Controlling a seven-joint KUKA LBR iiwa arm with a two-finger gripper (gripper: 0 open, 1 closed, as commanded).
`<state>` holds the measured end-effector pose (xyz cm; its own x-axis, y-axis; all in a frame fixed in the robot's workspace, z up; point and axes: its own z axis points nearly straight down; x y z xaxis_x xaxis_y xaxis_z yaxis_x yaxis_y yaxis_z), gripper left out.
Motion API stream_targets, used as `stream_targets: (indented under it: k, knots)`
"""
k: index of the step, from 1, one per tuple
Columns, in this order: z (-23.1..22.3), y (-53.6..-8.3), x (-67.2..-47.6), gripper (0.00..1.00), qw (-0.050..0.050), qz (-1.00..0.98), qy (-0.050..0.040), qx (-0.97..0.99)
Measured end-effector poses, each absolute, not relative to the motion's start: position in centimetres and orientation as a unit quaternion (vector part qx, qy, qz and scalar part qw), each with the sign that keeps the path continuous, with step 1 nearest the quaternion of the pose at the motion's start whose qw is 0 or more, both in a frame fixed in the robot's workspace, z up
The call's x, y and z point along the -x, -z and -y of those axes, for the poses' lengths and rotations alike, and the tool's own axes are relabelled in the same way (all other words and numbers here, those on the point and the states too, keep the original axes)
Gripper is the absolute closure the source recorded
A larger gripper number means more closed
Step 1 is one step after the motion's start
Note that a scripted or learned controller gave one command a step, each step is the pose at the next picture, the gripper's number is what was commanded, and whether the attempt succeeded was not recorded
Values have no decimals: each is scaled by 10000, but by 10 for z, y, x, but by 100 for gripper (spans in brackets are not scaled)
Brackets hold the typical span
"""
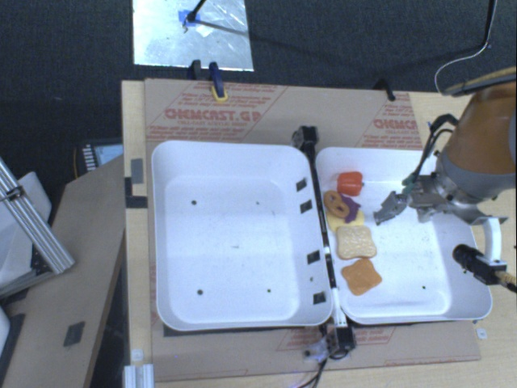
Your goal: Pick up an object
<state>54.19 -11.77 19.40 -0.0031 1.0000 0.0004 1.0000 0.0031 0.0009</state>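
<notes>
Gripper (386, 209): above right bin (420, 285), whether open or shut cannot be told, nothing seen held. Just left: red block (350, 183), purple-and-yellow toy (339, 206), cracker (355, 242), orange biscuit (361, 276). Likely light, stiff; flat pieces awkward, red block's sides best hold

Reaching in from the right: grey arm (477, 172) with orange band up top, wrist angled down-left, two-finger metal gripper (386, 209) low, pointing left. Fingers too blurry to call.
</notes>
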Motion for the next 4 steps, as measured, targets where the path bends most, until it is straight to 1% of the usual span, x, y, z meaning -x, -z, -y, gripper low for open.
stream_targets:
  k: [1, 2, 3, 4]
  knots:
    - [176, -214, -485, 0, 3, -7066, -2, -7076]
    - [174, -224, -488, 100, 22, -7081, -13, -7061]
    - [144, -336, -495, 100, 50, -7100, -32, -7042]
    - [209, -437, -491, 100, 68, -7063, -19, -7078]
